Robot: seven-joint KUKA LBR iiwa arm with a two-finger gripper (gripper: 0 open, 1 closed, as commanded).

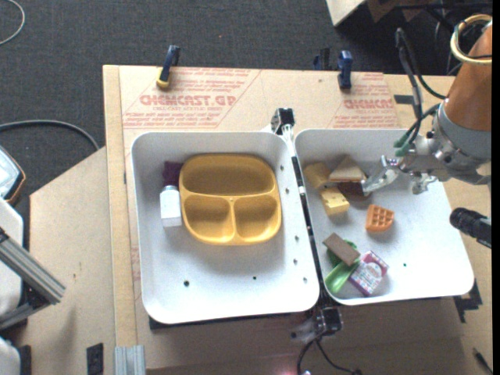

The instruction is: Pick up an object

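Where the pincer (376,180) hangs over the right bin (437,283), near that bin's far edge, its fingers point toward the far left corner and look spread with nothing between them, though that reading is uncertain. Item nearest it: toy bread slices (344,170), touching one another at the far left corner; likely light, stiff, slightly slick plastic, best pinched across a thin edge. Further stock: cheese wedge (336,201) just beside; orange waffle (380,218) mid-bin, ridged, probably easiest to grip; brown block (341,248), green piece (338,276) and pink packet (368,274) by the near left corner.
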